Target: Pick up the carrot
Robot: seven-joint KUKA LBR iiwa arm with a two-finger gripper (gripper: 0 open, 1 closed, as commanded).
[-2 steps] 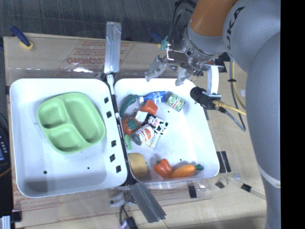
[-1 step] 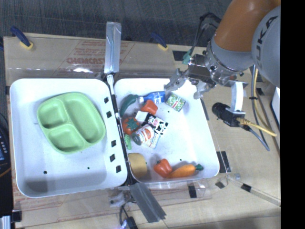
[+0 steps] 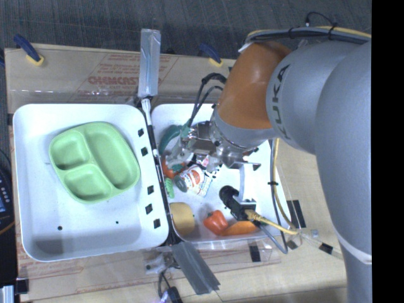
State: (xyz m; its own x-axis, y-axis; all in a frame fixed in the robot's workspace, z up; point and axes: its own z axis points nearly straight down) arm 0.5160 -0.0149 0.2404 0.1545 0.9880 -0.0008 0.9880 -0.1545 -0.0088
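- The arm (image 3: 303, 93) covers the right half of the right bin (image 3: 172, 113), so that bin's far right wall and whatever lies under the wrist are hidden.
- The gripper (image 3: 197, 151) sits low over the middle of the right bin, just above the can (image 3: 191, 180). It is shadowed and tangled in cables, so I cannot tell whether it is clenched or released. Nothing can be seen held in it.
- The carrot (image 3: 243, 228), an orange tapered piece, lies along the near wall of the right bin, touching a red-orange lump (image 3: 216, 219) on its left. It is well apart from the gripper.
- An orange scrap (image 3: 168, 167) against that bin's left wall is half hidden and too small to name. A teal thing (image 3: 169, 137) beyond it is equally unclear.
- A tan round thing (image 3: 183, 217) sits in the near left corner of the right bin, so that near edge is crowded.
- The left bin (image 3: 38, 232) has bare floor all round the plate (image 3: 95, 160), widest toward the near wall.
- Count: two bins, one green plate with three compartments, one can, one carrot, and two blue clamps (image 3: 29, 50) on the far edge of the surface (image 3: 63, 74).
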